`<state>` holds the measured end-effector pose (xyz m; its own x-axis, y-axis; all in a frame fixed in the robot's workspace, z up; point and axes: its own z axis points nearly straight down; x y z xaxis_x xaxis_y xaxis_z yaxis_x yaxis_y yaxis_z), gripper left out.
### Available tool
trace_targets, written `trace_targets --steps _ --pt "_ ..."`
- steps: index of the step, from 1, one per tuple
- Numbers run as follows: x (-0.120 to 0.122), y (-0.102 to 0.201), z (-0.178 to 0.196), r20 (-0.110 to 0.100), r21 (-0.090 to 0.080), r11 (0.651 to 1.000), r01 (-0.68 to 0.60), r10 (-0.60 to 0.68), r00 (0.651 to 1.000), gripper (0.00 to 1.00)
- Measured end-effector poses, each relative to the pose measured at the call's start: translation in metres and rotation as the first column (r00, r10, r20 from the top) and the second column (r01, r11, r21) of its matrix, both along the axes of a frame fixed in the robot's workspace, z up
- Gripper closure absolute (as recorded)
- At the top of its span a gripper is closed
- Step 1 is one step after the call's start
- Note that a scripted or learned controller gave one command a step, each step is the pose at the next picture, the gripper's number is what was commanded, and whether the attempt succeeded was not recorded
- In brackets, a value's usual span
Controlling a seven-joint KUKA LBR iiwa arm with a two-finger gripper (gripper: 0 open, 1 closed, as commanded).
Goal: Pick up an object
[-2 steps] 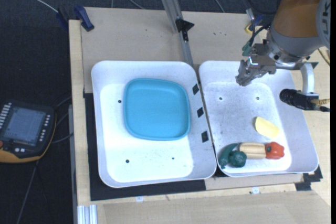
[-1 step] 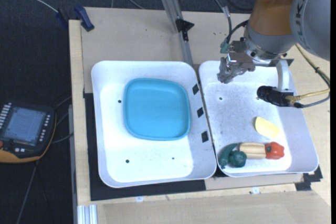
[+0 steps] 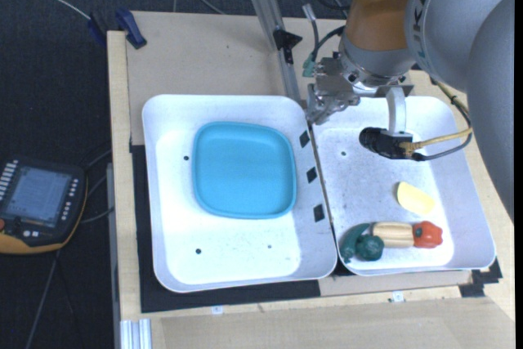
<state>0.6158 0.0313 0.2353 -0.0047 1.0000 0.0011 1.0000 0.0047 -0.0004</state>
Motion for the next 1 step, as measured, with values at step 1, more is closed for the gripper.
trace_targets --steps 1 --pt "-0.004 0.0592 -0.0017 0.001 0.001 1.0 -0.001 0.001 1.0 1.0"
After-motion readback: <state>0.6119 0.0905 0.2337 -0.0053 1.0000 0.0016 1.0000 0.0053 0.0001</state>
